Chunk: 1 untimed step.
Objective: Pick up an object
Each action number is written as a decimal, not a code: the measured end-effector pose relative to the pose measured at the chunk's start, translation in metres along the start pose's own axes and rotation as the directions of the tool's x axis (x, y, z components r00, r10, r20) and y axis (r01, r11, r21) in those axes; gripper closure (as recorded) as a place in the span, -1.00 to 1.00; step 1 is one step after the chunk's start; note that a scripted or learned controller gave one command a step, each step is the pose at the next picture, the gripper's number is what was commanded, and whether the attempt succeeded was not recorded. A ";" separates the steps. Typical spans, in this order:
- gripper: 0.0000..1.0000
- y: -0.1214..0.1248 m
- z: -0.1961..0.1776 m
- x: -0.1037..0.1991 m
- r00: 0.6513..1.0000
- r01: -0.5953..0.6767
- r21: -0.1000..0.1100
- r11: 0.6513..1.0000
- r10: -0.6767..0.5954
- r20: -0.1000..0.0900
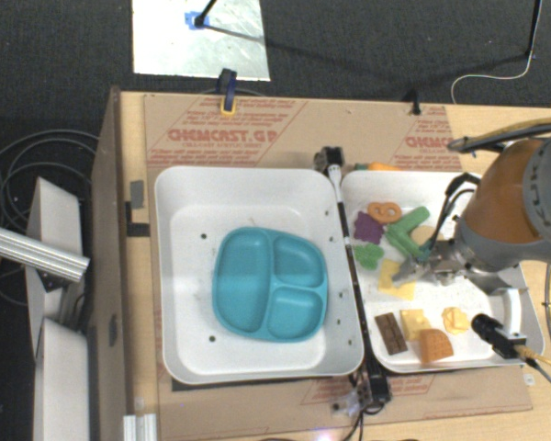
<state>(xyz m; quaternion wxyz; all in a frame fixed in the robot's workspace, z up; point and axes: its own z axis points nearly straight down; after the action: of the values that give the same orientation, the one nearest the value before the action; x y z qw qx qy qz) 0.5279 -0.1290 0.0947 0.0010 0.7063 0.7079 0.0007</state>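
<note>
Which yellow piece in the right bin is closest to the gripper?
The yellow wedge right below the gripper, left of centre in the right bin. The yellow cube and round yellow piece lie further toward the front.

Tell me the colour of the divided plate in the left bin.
Teal blue. The divided plate shows clearly in the camera view, lying in the left bin.

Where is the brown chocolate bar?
The brown bar lies in the right bin, near its front left corner, just left of a yellow block.
</note>
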 end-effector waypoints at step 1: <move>-1.00 0.082 0.010 -0.020 1.000 0.004 -0.006 1.000 -0.004 0.003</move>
<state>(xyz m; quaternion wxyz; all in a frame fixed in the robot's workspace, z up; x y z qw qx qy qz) 0.6099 -0.1489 0.0852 0.0042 0.7048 0.7094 0.0019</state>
